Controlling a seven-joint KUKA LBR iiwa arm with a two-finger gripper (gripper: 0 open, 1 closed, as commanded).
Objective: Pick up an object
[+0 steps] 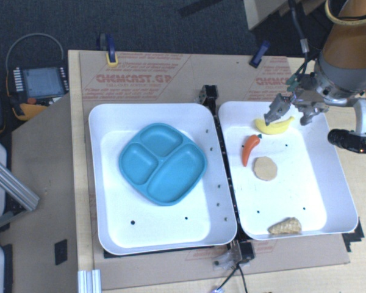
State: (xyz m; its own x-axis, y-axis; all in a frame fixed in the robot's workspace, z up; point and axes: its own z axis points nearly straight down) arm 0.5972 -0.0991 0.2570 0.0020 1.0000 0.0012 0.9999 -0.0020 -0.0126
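Note:
The right bin (329,182) holds a yellow banana (276,126) near its far edge. Just in front of the banana lie an orange-red pepper (250,148) and a round tan cookie (265,168). A tan bread piece (285,226) rests by the bin's near rim. My gripper (287,119) hangs over the far part of this bin with its fingers spread open. The left finger (276,112) stands right above the banana's left end, and the right finger (307,116) is off to the banana's right. Nothing is lifted between them.
A blue divided plate (163,162) lies in the left bin (110,218). Black clamps sit between the bins at the far (208,93) and near (241,252) ends. The arm's orange band (354,5) looms over the right bin's far corner.

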